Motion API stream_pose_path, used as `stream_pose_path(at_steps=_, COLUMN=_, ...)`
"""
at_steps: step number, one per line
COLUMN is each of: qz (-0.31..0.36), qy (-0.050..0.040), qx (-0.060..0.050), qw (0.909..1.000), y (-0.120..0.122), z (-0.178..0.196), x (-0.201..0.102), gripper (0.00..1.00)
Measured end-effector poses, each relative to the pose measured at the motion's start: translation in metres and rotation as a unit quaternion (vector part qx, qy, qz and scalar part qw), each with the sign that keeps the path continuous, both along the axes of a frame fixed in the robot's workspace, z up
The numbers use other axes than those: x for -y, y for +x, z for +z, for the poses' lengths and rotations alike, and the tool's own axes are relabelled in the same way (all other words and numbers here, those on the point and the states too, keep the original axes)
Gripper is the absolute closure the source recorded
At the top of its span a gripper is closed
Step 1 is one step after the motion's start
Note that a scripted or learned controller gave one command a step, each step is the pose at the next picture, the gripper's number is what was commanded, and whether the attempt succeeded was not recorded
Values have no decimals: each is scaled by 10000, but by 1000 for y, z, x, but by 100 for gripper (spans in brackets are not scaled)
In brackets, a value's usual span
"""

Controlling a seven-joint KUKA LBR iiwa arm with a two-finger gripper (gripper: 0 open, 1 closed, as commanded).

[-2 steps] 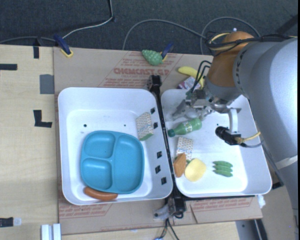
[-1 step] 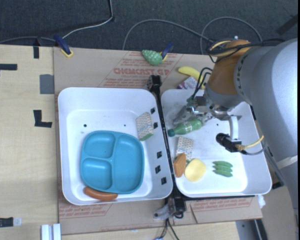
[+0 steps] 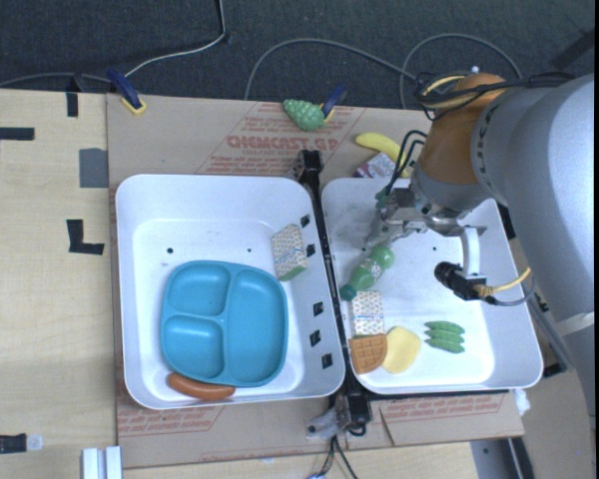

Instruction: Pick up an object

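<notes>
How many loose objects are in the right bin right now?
5: a green bottle by the gripper, a patterned packet below it, a waffle, a yellow piece beside that, and green pea pods. The arm may hide more.

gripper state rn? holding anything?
Gripper: cannot be told. It sits low in the right bin, just above the green bottle; no grasp is visible.

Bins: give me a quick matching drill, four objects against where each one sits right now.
Things:
1. Blue plate
2. Sausage
3. Green bottle
4. Banana

Places:
A. On the cardboard behind the bins
B. Right bin, near the divider
C. Left bin, near corner, below the plate
D. Middle of the left bin

Pairs: 1-D, 2-C, 3-B, 4-A
</notes>
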State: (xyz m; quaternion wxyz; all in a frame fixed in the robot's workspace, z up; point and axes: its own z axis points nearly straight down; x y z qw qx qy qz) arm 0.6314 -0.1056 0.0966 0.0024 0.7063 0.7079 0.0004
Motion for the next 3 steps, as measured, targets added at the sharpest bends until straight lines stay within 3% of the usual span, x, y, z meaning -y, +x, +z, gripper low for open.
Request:
stream_pose_path(at_steps=1, qz=-1, qy=1, qx=0, qw=10000, y=0, z=0, x=0, gripper=0)
stream_pose_path(at_steps=2, qz=-9, qy=0, qx=3, qw=10000, y=-26, z=-10, x=-11, gripper=0)
stream_pose_path(at_steps=3, qz=-6, qy=-2, qx=5, qw=10000, y=-25, z=-1, x=-11, gripper=100)
